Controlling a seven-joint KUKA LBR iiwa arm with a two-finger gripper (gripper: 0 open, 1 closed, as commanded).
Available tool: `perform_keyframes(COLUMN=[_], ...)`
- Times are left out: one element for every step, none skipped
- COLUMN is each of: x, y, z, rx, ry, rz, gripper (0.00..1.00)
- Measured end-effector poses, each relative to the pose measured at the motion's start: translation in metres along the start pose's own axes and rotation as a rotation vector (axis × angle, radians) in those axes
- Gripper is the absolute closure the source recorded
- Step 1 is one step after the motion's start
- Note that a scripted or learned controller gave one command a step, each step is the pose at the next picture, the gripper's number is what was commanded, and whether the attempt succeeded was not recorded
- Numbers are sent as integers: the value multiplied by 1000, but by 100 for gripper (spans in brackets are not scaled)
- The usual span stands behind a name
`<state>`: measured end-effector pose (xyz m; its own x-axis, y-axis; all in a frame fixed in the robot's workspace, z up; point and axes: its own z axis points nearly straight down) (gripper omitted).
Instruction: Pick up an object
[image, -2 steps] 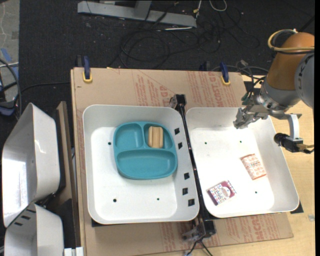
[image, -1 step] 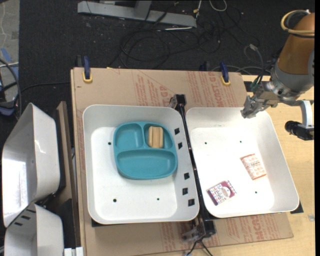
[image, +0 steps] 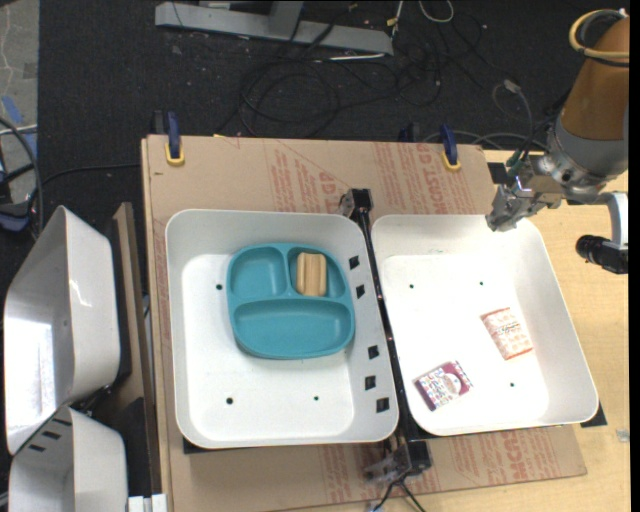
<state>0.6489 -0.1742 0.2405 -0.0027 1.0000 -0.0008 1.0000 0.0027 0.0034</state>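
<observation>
Approach over right bin
Finger state of the gripper (image: 503, 218) cannot be told; descent should be centred on the purple packet (image: 443, 384).

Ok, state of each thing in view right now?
Hand: over the right bin's far rim, holding nothing visible.
Teal tray: flat in left bin.
Wooden block: lying in the tray's far right compartment.
Orange packet: flat in right bin.
Purple packet: flat in right bin, nearer the camera.
</observation>
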Motion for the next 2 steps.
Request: perform_keyframes(x=[47,107], y=[-12,-21], z=[11,2], rx=[5,4], ry=[2,3], rz=[-4,-6], gripper=[100,100])
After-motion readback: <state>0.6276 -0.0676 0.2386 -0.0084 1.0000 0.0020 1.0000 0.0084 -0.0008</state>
